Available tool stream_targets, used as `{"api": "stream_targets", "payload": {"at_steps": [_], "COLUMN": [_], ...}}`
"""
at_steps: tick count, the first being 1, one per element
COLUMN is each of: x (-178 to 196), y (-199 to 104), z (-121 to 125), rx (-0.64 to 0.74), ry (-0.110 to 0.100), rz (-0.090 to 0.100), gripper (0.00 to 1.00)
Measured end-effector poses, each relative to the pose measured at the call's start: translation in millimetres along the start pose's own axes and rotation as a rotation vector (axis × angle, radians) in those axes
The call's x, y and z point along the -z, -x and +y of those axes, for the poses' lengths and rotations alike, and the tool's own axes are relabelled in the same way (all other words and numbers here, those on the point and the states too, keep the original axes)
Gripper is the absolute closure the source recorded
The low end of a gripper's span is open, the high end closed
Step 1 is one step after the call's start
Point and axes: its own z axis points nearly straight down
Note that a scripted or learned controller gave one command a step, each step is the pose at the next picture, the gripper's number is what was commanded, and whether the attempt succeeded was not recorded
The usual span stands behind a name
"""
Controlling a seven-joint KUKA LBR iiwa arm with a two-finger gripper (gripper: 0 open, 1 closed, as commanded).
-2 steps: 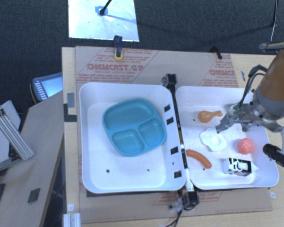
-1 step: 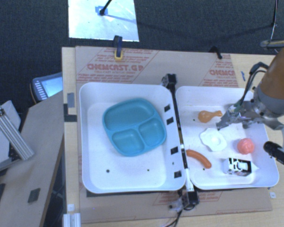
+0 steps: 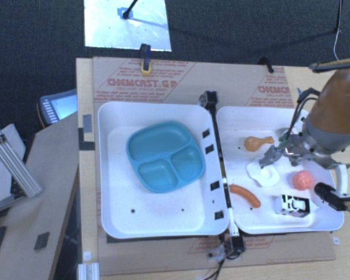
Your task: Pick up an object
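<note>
My gripper [image 3: 272,157] hangs low in the right bin [image 3: 233,121], its tip just over the white fried-egg toy [image 3: 263,175] that lies flat on the bin floor. I cannot tell from this slant whether my fingers are parted or closed, and nothing shows between them. Just above the egg lies an orange drumstick toy [image 3: 258,142], near my wrist. A pink ball [image 3: 303,180] sits to the egg's right, under my arm. Below the egg, an orange hot dog toy [image 3: 245,195] lies at a slant near the bin's left wall, and a small black-and-white box [image 3: 294,205] rests near the front edge. The left bin [image 3: 114,214] holds a blue divided plate [image 3: 165,156] with three compartments, lying tilted in the middle. Both bins sit on a brown board [image 3: 181,77].
</note>
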Motion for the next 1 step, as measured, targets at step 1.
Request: {"api": "stream_targets", "payload": {"at_steps": [1], "x": [-55.9], "y": [-6.8], "z": [7.6], "rx": [0.002], "ry": [-0.001], "rz": [0.001], "gripper": [0.0]}}
